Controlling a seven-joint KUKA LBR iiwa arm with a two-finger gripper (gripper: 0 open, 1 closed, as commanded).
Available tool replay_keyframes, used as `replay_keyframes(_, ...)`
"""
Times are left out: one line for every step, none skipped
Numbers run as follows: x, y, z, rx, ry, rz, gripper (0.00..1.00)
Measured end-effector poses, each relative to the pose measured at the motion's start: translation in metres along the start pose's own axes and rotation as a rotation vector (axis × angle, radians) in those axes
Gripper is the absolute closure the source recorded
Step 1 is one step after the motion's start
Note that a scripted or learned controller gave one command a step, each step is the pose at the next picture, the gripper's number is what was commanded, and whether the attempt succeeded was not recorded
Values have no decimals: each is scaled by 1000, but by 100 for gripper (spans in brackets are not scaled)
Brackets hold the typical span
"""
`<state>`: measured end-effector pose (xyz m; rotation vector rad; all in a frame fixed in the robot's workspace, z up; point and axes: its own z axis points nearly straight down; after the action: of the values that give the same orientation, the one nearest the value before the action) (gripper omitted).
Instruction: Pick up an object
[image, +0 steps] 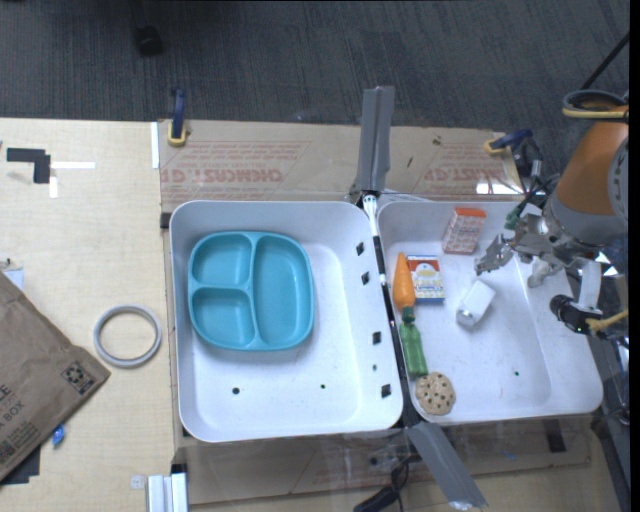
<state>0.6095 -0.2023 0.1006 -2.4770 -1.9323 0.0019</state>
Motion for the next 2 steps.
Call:
replay_keyframes(22,45,-35,-1,-1,92,0)
replay_keyframes(56,33,3,12,-9,145,0)
